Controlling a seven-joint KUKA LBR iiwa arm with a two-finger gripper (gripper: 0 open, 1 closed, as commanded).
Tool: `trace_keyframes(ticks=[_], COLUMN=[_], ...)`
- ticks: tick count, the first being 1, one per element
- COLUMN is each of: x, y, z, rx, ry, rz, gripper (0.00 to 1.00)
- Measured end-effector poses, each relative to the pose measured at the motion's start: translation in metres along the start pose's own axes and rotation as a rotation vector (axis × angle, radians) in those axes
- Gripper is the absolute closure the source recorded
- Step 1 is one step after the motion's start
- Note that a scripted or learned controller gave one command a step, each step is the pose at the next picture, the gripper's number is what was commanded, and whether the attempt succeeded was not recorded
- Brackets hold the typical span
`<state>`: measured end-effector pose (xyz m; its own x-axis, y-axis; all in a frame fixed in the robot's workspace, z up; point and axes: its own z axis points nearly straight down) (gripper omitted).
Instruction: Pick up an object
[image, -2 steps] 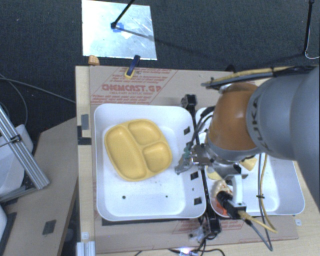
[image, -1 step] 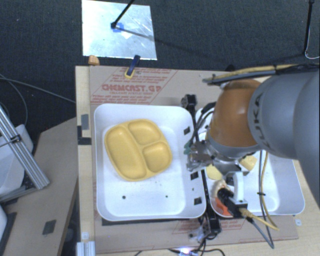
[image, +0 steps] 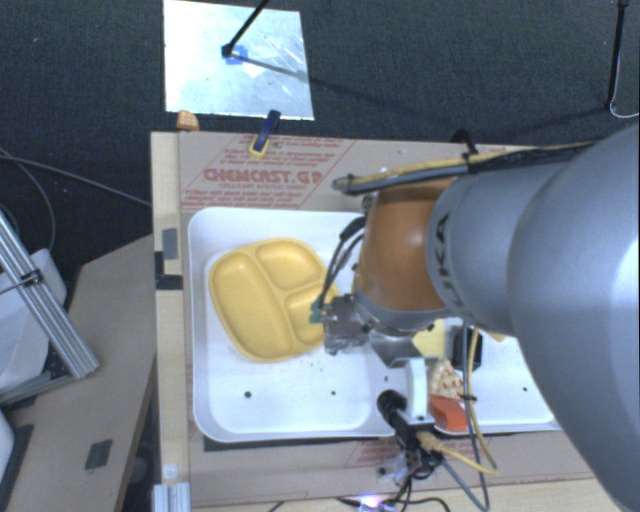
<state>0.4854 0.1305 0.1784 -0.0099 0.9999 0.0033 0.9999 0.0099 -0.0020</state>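
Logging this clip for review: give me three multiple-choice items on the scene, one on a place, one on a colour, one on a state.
1. Where does the divided tray lie?
A. In the left bin
B. On the floor
C. On the silver sheet

2. What colour is the tray?
A. Blue
B. Yellow
C. Black

3. How does the tray lie?
A. On its edge
B. Flat, compartments up
C. Lifted clear above the bin

Answers: 1 A, white bin floor surrounds it; 2 B, pale yellow all over; 3 B, its compartments face the camera.
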Motion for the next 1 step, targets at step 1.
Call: trace_keyframes(ticks=[1], x=[-0.0055], y=[0.0289], z=[0.0969], rx=[0.001], ry=[-0.004], rz=[0.010], gripper=[1.00])
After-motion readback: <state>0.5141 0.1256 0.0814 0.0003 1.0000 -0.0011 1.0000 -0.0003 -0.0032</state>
